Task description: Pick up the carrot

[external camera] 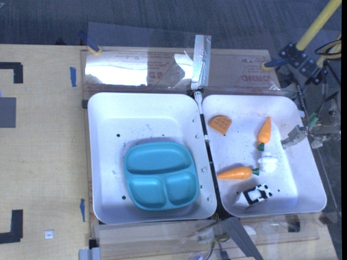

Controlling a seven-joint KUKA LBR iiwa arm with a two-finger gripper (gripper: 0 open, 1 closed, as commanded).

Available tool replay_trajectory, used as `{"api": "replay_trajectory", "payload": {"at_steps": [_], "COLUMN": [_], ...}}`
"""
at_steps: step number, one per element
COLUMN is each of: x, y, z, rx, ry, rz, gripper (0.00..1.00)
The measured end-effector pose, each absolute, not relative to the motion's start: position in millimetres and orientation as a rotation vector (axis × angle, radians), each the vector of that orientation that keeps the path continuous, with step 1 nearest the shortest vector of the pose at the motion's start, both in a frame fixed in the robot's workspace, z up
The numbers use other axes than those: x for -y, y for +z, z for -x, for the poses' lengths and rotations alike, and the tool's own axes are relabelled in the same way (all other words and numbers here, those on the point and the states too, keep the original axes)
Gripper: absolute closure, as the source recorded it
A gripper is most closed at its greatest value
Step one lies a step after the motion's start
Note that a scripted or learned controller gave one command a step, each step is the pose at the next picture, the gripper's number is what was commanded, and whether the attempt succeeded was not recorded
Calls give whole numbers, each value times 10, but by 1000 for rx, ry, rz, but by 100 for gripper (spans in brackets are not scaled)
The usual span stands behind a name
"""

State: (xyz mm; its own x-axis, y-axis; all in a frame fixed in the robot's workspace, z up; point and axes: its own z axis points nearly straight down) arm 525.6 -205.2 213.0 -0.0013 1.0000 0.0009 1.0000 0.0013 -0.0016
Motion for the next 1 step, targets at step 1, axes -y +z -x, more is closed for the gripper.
{"api": "replay_trajectory", "payload": {"at_steps": [1], "x": [1816], "y": [1083], "z": [-5746], "rx": [2342], "ry": [4], "rz": [2082], "gripper": [0]}}
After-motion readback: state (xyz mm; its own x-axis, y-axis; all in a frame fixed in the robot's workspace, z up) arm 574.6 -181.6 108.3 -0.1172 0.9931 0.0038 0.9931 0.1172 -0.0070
